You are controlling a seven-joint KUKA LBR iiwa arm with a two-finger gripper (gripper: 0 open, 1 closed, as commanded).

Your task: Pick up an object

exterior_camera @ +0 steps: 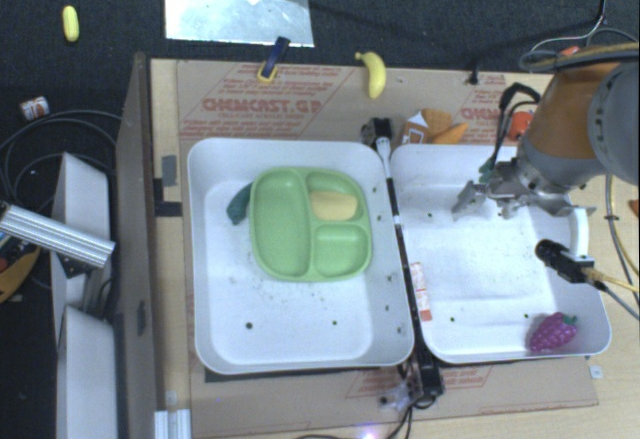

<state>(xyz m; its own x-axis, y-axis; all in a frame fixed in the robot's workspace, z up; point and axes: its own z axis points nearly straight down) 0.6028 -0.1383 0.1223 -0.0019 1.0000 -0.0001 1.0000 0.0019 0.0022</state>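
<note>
Purple plastic grapes (552, 331) lie in the near right corner of the right bin (470, 327), well apart from the gripper (488, 204), which hangs over the far part of that same bin with its two fingers spread apart and nothing between them. Over in the left bin (230, 327) sits a green divided plate (308, 224) with a yellow object (334, 202) in one compartment, and a dark green object (239, 202) lies just beside the plate's left edge.
</note>
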